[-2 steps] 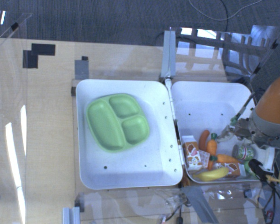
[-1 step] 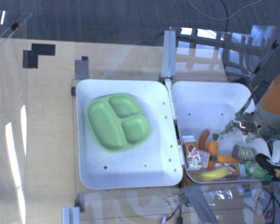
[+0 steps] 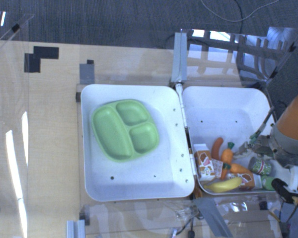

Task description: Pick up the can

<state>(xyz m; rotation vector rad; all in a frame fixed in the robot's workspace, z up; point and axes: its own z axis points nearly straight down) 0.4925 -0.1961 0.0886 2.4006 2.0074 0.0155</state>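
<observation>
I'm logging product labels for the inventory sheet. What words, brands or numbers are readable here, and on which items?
No text can be read in this view.
Carton in the right bin: a red and white printed face, too blurred to read.
Can at the bin's right edge: a green label, too small and blurred to read.
Green divided plate in the left bin: no markings show.

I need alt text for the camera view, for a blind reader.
The gripper hovers by a green can in the right bin, beside a banana, carrot and sausage. The left bin holds a green divided plate.
</observation>
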